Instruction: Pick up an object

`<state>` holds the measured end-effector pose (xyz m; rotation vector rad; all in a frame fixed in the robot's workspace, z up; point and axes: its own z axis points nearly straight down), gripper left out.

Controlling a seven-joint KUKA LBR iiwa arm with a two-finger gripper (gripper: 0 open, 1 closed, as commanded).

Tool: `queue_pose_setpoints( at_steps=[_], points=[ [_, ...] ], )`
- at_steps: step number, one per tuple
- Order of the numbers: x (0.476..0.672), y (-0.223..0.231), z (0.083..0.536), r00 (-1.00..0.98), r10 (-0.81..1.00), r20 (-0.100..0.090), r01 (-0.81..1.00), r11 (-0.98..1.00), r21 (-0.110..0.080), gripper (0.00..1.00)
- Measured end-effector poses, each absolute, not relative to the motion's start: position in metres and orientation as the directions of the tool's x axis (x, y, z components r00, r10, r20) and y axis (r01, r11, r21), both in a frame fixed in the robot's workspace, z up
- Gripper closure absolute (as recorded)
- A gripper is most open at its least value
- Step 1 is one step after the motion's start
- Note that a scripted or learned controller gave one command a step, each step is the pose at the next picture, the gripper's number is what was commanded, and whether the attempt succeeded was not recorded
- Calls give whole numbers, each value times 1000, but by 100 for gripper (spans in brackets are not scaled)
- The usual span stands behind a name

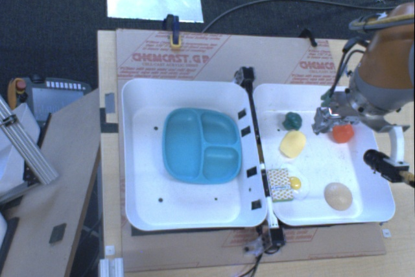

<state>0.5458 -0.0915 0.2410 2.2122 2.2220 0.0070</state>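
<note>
From my seat the gripper (324,119) hangs low over the right bin (384,207), near its far edge, just beside the orange ball (343,133) and on that ball's left. Nothing sits in its grasp that I can make out, and whether it is open or closed I cannot tell from this angle (the wrist and its cabling crowd that spot). I judge the orange ball to be the thing it is after, since it is the closest piece and lies toward the bin's right edge, where the arm comes in.

The loose pieces are spread apart on the bin floor, which I take to be deliberate: each can be approached from above without bumping a neighbour. The count in the right bin is one orange ball, one dark green lump (292,120) toward the far edge, one yellow piece (292,144) nearer the left edge, one beige egg-shaped piece (338,195) by the near right corner, and one patterned packet (279,183) at the near left corner with one small yellow bit (296,183) touching it.

The left bin (130,159) carries one blue divided plate (201,144), lying flat around its middle, well away from the arm's work.
</note>
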Motion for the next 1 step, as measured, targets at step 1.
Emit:
queue_pose_setpoints(
  at_steps=[1],
  points=[
    [567, -43, 228, -9, 1000, 1, 1000, 9, 3, 100]
  ],
)
